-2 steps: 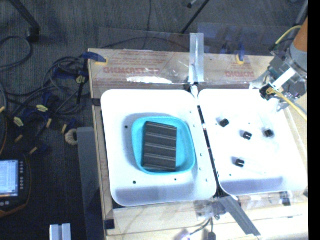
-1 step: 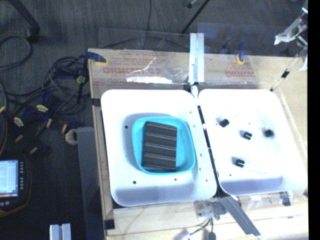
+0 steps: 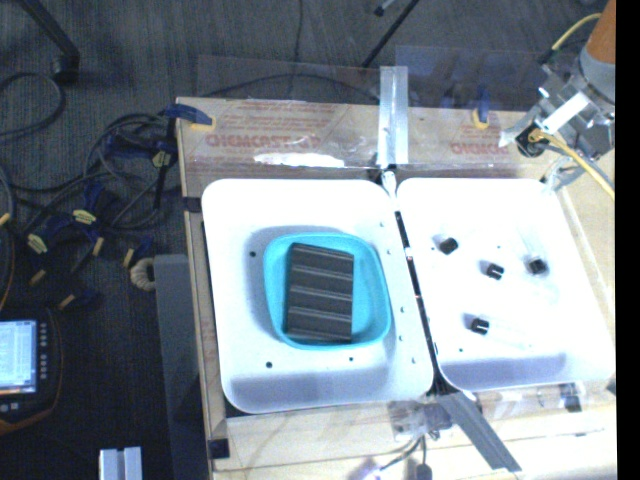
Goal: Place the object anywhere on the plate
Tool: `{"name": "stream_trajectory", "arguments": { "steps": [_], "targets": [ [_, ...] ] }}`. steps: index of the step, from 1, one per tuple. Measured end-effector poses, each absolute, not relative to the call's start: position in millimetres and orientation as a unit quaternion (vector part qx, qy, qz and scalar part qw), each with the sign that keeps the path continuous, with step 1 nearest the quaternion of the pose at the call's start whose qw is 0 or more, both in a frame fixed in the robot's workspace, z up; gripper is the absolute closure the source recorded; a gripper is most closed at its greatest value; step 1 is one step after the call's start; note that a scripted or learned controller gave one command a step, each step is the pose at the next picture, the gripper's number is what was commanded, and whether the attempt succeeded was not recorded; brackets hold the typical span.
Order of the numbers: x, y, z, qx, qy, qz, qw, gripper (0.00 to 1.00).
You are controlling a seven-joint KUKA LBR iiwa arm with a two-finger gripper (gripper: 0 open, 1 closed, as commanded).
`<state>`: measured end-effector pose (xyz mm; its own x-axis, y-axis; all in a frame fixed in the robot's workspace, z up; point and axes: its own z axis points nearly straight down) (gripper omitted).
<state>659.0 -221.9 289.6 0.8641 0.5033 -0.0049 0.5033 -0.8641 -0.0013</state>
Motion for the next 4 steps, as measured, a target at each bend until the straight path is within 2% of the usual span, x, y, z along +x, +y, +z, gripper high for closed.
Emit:
{"name": "stream_trajectory", "arguments": {
  "steps": [1, 2, 3, 4],
  "targets": [
    [631.3, -223, 233, 0.977, 0.215, -0.0026, 0.0, 0.0],
    [558.2, -223, 230, 0.986, 0.167, -0.0018, -0.001, 0.0],
    [581.5, -224, 387, 0.995, 0.1, -0.0013, 0.001, 0.0],
    [610.0, -223, 279, 0.995, 0.101, -0.0022, 0.0, 0.0]
  ]
}}
